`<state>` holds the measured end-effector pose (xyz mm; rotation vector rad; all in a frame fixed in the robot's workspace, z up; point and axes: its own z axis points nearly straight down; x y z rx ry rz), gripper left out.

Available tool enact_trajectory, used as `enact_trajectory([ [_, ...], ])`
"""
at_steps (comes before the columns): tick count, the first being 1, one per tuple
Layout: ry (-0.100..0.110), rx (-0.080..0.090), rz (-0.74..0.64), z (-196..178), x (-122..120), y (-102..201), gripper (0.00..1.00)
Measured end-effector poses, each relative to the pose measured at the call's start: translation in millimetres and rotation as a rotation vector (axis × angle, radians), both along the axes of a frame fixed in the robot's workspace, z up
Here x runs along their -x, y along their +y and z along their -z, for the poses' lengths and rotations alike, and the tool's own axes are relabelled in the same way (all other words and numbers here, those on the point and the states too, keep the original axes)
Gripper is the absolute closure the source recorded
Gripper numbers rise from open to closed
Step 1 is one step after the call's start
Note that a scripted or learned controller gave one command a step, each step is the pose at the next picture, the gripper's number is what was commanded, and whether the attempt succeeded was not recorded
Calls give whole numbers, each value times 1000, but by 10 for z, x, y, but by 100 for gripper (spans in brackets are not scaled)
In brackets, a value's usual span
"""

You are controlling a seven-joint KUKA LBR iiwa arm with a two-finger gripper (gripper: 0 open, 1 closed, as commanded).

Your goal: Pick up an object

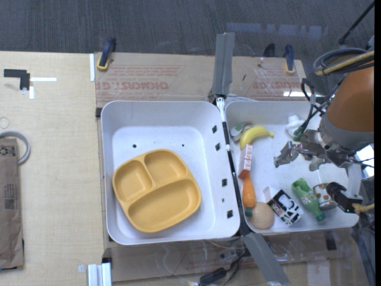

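Note:
My gripper (287,153) hangs over the middle of the right bin (271,113), its fingers open with nothing between them. Around it lie a yellow banana (256,134) to its upper left, a red and white packet (246,157), an orange carrot (248,192), a tan round roll (262,215), a black and white box (284,208), a green bottle (308,198) and a small patterned can (325,196). The gripper touches none of them.
The left bin (119,124) holds a yellow divided plate (156,189). A white crumpled item (293,124) lies at the right bin's far side, close to the arm. The divider wall (225,142) runs between the bins. A brown paper bag (9,201) lies at the far left.

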<state>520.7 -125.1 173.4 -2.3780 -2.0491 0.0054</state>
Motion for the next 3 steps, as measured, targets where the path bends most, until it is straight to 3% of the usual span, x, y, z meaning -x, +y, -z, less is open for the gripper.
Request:
enact_trajectory([
  [1,0,0,41,694,389,327,0],
  [2,0,1,46,606,388,315,100],
  [3,-13,1,-208,770,220,-31,100],
])
